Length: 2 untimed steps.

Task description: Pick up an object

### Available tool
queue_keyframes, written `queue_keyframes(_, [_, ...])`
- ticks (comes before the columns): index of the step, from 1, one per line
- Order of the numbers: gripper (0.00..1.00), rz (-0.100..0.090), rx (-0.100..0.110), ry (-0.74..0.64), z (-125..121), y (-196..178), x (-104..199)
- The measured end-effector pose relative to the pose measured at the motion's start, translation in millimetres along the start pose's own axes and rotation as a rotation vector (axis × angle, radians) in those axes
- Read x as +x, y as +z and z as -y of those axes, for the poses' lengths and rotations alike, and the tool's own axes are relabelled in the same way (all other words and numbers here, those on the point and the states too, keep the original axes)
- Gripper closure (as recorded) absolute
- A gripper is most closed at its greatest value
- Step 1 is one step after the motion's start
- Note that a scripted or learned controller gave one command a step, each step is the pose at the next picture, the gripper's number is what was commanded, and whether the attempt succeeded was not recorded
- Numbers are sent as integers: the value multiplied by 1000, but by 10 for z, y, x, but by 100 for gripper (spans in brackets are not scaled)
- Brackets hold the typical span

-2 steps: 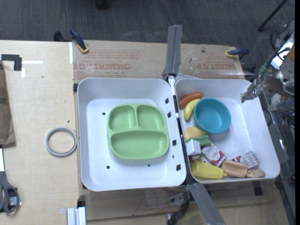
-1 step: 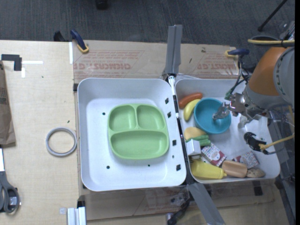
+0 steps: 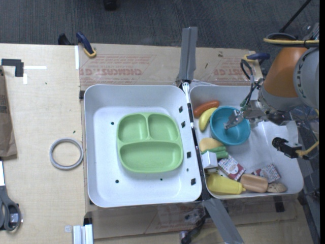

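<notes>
Over the right bin, the jaws hang above the blue bowl. I cannot tell if they are open. A yellow banana lies toward nine o'clock from them, standing almost up-down.

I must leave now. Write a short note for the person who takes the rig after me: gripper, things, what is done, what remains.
Gripper: over the blue bowl in the right bin, low at the bowl's rim; nothing seen between its fingers.
Right bin: blue bowl, orange carrot, banana, more toy food and packets along the front.
Left bin: green divided plate.
Done: the arm has reached the bowl.
Left: grasp an object and lift it; no lift seen yet.
</notes>
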State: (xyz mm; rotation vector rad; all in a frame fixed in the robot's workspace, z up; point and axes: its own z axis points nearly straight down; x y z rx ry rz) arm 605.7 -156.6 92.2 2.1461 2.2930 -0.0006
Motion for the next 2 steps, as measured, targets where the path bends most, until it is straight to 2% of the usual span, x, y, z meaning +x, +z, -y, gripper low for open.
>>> queue_keyframes(1, [0,-1,2,-108,896,5,296])
queue_keyframes(2, [0,0,1,-52,722,-992,1301])
